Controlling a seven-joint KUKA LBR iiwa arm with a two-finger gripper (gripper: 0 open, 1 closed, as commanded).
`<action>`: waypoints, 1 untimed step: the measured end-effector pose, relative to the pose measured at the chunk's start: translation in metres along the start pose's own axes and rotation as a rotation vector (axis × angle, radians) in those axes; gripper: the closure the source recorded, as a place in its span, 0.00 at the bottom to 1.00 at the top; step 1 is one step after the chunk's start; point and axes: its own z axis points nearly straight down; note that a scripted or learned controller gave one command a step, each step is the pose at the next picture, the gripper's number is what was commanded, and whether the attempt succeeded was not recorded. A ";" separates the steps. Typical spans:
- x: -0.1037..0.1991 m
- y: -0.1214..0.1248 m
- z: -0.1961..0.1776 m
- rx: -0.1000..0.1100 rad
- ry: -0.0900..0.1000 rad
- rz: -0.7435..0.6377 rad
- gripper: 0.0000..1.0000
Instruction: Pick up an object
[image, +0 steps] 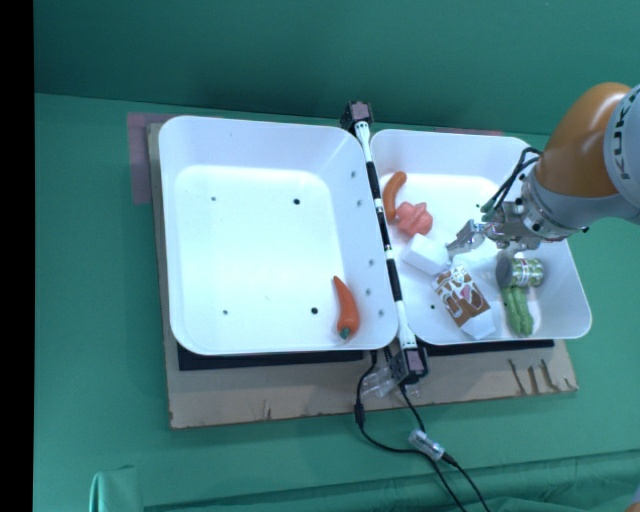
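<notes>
From above, the arm reaches in from the right over the right bin, and its jaws hang low over the bin's middle; whether they are released or clenched cannot be told from this slant, and nothing shows between them.

Just left of and below the jaws lies a white block, close to the divider rail between the bins. Farther left and above them sit two orange-red pieces, also near the rail. Directly below the jaws lies a brown-and-white carton, running towards the bin's near edge. To the right of and below them are a small tin and a green vegetable, crowding the bin's right wall.

Well to the left of the jaws, across the rail, the left bin has a carrot in its near right corner, beside the wall; the bare floor there is wide. Both bins rest on a green worktop.
</notes>
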 end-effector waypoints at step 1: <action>0.011 -0.046 -0.001 -0.004 -0.002 0.001 0.00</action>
